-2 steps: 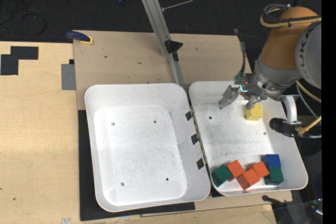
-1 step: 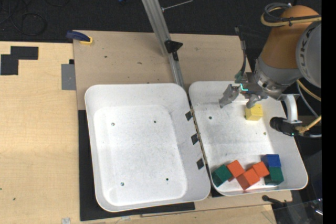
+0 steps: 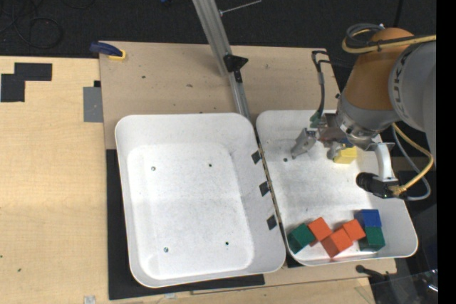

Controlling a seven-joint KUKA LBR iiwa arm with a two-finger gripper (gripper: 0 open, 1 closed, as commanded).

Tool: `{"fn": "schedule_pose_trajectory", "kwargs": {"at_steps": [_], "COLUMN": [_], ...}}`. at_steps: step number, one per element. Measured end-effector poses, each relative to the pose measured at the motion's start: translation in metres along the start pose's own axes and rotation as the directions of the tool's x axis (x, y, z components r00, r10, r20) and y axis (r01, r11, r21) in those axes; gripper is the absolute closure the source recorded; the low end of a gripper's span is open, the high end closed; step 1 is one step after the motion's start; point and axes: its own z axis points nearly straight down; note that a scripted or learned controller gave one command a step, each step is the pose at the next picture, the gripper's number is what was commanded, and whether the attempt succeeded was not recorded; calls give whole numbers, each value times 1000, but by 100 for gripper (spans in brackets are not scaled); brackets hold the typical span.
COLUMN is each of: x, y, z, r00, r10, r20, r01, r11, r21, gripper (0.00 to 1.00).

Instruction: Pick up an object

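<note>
Wooden bench (image 3: 171, 78), two white bins; left bin (image 3: 142, 132), right bin (image 3: 313, 217). Gripper (image 3: 308, 142) hangs over the right bin's 12 o'clock end, fingers spread apart with nothing between them, yellow block (image 3: 345, 155) just beside at its 3 o'clock. Green, orange and blue blocks (image 3: 342, 233) cluster at the bin's 5 o'clock corner.

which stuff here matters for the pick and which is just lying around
For the job:
gripper
right bin
yellow block, beside the gripper
orange blocks, green blocks and blue block, clustered at the bin's near edge

Lying about:
left bin
metal rail
blue clamp
</note>
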Motion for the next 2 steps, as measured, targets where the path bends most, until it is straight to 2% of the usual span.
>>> {"fn": "schedule_pose_trajectory", "kwargs": {"at_steps": [1, 2], "x": [1, -1], "y": [-1, 0], "z": [54, 41], "r00": [1000, 1000], "r10": [2, 8], "r20": [0, 0], "r01": [-2, -8], "r11": [1000, 1000], "r21": [1, -4], "gripper": [0, 100]}}
